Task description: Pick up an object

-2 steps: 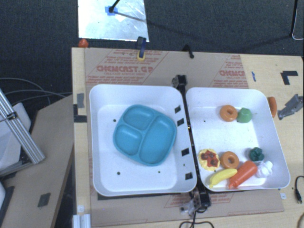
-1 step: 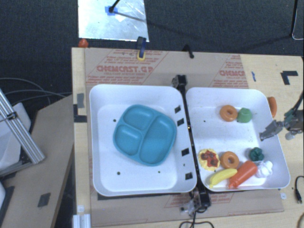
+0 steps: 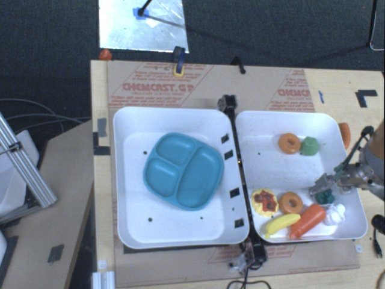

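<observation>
I've got the gripper (image 3: pixel 325 188) low in the right bin (image 3: pixel 264 131), over a small dark-green toy (image 3: pixel 326 196) — jaws' state I can't tell, nothing visibly lifted yet.

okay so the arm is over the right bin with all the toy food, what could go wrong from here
The gripper hangs over a small dark green piece that is crowded by the carrot, a white piece and a donut, so it may nudge or catch a neighbour instead. The piece is small and could slip out. The bin wall is close, which leaves little room.
</observation>
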